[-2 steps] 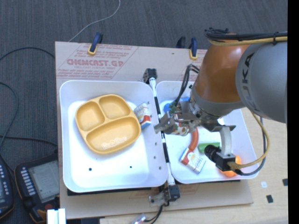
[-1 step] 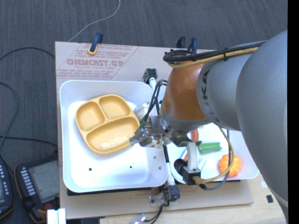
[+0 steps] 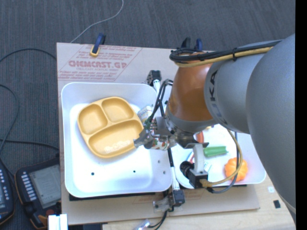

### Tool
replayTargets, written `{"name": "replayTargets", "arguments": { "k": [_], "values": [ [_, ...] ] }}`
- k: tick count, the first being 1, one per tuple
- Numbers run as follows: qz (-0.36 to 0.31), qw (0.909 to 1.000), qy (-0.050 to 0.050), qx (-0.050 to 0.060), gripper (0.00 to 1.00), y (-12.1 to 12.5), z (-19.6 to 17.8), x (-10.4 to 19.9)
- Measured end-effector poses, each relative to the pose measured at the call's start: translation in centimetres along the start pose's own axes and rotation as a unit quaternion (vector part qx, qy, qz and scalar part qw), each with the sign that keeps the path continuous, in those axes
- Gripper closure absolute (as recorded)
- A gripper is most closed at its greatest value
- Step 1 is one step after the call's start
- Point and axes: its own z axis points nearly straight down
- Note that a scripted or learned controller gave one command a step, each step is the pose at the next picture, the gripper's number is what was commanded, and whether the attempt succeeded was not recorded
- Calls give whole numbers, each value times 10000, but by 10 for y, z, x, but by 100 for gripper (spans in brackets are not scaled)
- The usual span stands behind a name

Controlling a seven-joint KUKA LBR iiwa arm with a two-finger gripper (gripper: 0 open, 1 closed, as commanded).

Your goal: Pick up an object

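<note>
**Gripper at tray's rim, left bin**

Arm (image 3: 230,90) in from 3 o'clock, orange band (image 3: 192,92) over the divide between bins. Gripper (image 3: 144,139) low at the right side of the left bin (image 3: 96,181), tip touching or just beside the 4 o'clock rim of the tray (image 3: 109,126). Finger state: cannot tell, tips too small and cluttered by cables. No object seen between them.

Tray: yellow, three compartments, lying flat in upper half of left bin, tilted slightly clockwise. Small clear or whitish item (image 3: 145,113) just beside tray at 2 o'clock, against the wrist; identity unclear.

Right bin (image 3: 254,178), mostly under the arm: green block (image 3: 215,151) near centre, orange object (image 3: 236,169) at 5 o'clock of it, red piece (image 3: 199,137) at 10 o'clock of it, partly hidden.

Board (image 3: 96,63) with red lettering under both bins.
</note>
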Motion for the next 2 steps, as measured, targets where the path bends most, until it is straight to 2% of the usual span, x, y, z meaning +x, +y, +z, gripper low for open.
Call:
{"name": "replayTargets", "arguments": {
  "k": [1, 2],
  "values": [
    [14, 10000, -5, 5, 100, 21, 28, -57],
    [11, 10000, -3, 8, 100, 21, 18, -56]
  ]
}}
